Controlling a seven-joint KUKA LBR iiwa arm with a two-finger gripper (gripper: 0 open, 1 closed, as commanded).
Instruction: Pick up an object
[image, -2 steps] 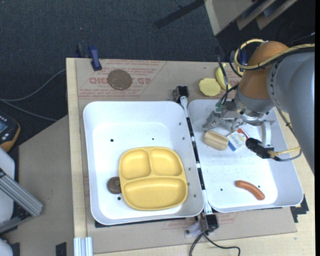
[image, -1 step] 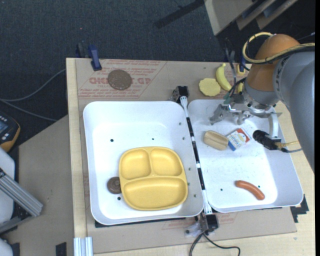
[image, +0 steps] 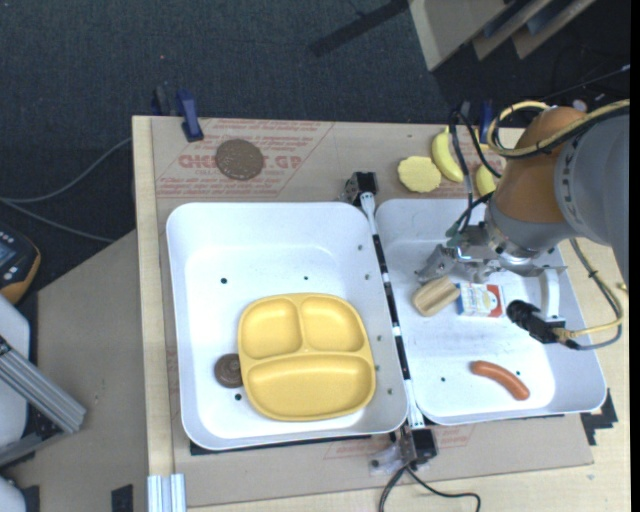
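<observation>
"Where is the robot's arm (image: 560, 190) right now?"

"It comes in from the right and bends down over the right bin (image: 570, 400). It is grey, with an orange band near the wrist. The gripper (image: 466, 256) hangs low over the top part of that bin."

"Is it holding anything?"

"I can't see anything in it. And I can't tell if its grip is wide or tight. That part is too small and jumbled from up here."

"What could it pick up?"

"There are three things in the right bin. A tan block (image: 435, 296) lies just below the gripper, a bit to the left, close to the wall between the bins. A little red and white packet (image: 481, 300) sits right beside the block. A sausage (image: 499, 379) lies lower down, well apart from the other two."

"What is in the left bin (image: 190, 300)?"

"A big yellow plate (image: 305, 355) with three parts. A small brown round thing (image: 228, 371) peeks out at its left edge, touching it."

"Anything outside the bins?"

"Yes. Some yellow toy pieces (image: 420, 174) lie on the board (image: 150, 330) just above the right bin. A brown disc (image: 238, 158) rests on the board above the left bin, and a blue clamp (image: 188, 115) grips the board's top edge near it."
</observation>
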